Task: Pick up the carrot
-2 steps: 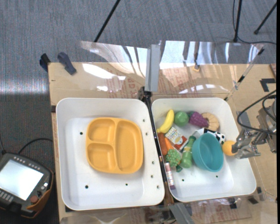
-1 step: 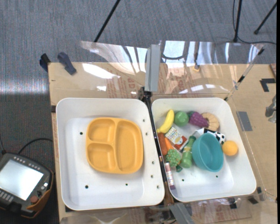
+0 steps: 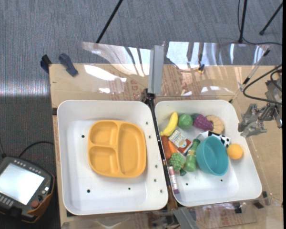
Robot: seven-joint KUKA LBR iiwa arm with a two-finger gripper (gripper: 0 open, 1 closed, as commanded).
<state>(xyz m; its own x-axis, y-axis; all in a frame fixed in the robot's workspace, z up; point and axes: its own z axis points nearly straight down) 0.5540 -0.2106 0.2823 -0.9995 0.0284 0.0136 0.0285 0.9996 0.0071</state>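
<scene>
Two white bins sit side by side on the table. I think the reach comes first: the tool waits outside the right bin, and I cannot tell its grip. The carrot lies by the left wall, pointing up and down the picture.

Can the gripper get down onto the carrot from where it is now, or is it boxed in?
Probably, but it is tight. The carrot lies against the right bin's left wall, with the broccoli and small carton crowding it. The gripper sits across the bin at the right rim.
</scene>
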